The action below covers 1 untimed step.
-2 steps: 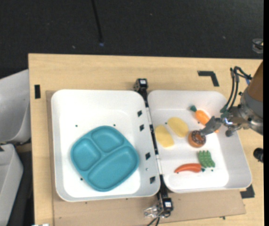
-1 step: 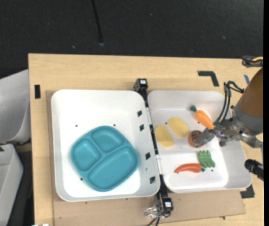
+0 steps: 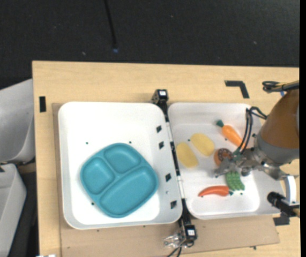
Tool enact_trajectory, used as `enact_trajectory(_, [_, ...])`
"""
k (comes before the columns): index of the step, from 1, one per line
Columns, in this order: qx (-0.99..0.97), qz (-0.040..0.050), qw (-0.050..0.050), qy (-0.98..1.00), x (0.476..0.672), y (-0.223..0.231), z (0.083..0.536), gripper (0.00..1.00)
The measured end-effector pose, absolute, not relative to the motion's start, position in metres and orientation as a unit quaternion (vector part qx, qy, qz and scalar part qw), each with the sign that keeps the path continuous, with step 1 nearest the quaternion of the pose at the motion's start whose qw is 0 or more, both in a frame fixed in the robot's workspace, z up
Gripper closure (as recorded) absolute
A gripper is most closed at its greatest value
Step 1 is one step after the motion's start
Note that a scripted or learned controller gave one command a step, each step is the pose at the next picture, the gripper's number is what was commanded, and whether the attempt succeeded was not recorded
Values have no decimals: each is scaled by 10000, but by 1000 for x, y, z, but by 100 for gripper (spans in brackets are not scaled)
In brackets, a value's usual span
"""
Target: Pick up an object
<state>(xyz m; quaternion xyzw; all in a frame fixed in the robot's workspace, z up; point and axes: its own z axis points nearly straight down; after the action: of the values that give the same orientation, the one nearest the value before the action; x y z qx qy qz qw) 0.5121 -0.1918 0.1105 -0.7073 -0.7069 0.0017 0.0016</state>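
Green toy (image 3: 235,181) lies just beneath end effector (image 3: 231,167).

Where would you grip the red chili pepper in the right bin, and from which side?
Grip the red chili pepper across its thicker middle, coming straight down from above. It lies flat and lengthwise on the right bin floor, slightly curved and tapering toward its left tip, with bare floor on both long sides, so closing across its narrow width looks most secure.
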Motion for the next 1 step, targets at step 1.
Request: enact_trajectory(1, [-7088, -3, -20, -7054, 514, -193, 125, 100])
